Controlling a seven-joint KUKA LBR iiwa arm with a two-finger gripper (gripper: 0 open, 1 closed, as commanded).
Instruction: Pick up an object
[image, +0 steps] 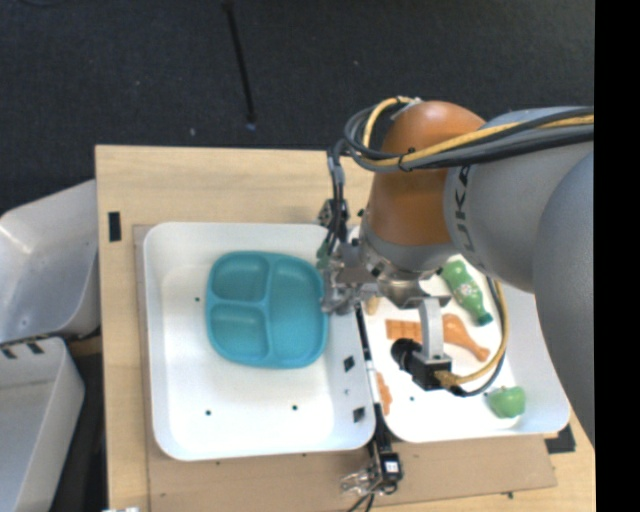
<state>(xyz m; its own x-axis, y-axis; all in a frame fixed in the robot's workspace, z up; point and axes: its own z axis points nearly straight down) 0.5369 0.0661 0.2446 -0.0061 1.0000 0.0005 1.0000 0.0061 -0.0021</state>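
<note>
A teal divided plate (262, 308) lies flat in the left bin (170, 400), toward its right side. My gripper (336, 283) hangs under the orange wrist band, over the plate's right edge and close to the wall between the two bins. The wrist hides much of the right bin (460, 425). In that bin I see a green bottle (468, 290), an orange carrot-like piece (464, 337), a flat orange piece (402, 328) and a green round thing (507, 401).
A small orange bit (383, 391) lies at the right bin's left wall. The wooden bench (210, 185) borders the bins at the back. White floor shows all around the plate in the left bin.
</note>
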